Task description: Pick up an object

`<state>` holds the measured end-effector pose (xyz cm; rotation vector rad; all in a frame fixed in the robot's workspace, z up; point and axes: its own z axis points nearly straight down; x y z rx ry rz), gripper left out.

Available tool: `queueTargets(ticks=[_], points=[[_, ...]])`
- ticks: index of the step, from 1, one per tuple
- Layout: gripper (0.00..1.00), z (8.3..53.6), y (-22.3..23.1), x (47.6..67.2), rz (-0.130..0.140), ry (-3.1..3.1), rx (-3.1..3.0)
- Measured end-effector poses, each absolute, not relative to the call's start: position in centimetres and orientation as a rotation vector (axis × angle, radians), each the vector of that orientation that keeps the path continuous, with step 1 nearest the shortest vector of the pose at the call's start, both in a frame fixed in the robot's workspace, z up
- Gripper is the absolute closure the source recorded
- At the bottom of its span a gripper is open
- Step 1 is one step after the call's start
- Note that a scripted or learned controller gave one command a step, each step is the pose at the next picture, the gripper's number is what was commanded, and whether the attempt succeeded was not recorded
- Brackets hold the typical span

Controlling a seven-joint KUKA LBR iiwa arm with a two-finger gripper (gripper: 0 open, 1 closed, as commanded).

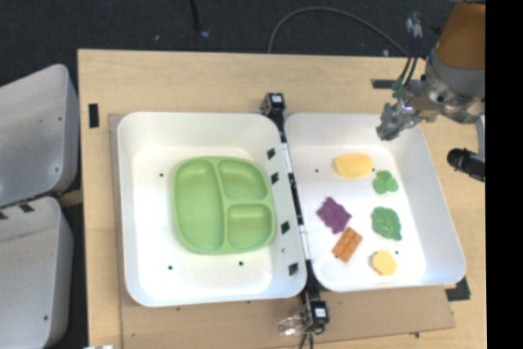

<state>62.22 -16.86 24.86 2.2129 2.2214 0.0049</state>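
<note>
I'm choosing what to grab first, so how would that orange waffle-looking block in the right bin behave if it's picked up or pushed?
The orange block lies flat and looks low, so it would probably slide, not roll or tip. Its blocky, gridded shape suggests a stiff toy piece, likely light. The purple piece sits close beside it, so a push may nudge that too.

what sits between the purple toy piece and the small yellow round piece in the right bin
In the camera view, an orange waffle-textured rectangular block lies between the purple toy piece and the small yellow round piece.
</note>
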Motion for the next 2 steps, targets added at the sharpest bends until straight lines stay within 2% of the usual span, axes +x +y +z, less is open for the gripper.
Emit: queueTargets(ticks=[1,2], points=[[1.0,29.8,-17.0,62.3,0.004,2.221,2.213],[1.0,29.6,-12.8,61.6,0.001,2.225,2.215]])
